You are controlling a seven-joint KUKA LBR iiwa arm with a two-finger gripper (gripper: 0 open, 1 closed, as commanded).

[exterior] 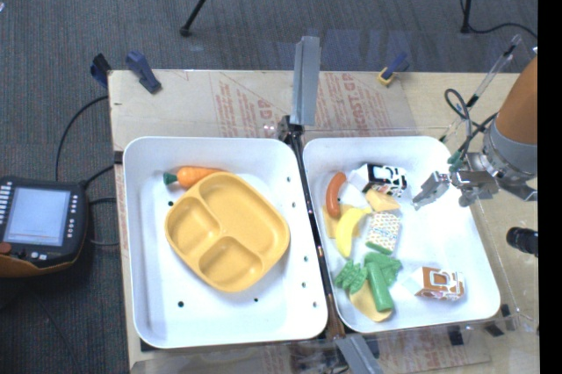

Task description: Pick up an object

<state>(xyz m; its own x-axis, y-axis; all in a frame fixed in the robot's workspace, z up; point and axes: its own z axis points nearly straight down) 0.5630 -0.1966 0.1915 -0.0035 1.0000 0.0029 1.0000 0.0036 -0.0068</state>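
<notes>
Gripper (pixel 432 190): metal fingers apparently apart, gripping nothing, over right bin (pixel 479 258).
Tray (pixel 226 230): yellow plastic, three compartments, left bin (pixel 140 276).
Carrot (pixel 193 176): orange, beside tray.

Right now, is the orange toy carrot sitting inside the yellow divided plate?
No, the orange toy carrot lies on the floor of the left white bin, just beyond the far edge of the yellow divided plate.

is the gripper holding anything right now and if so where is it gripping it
Nothing is held. The gripper hangs over the right bin with nothing between its fingers, just right of the black and white toy.
</notes>
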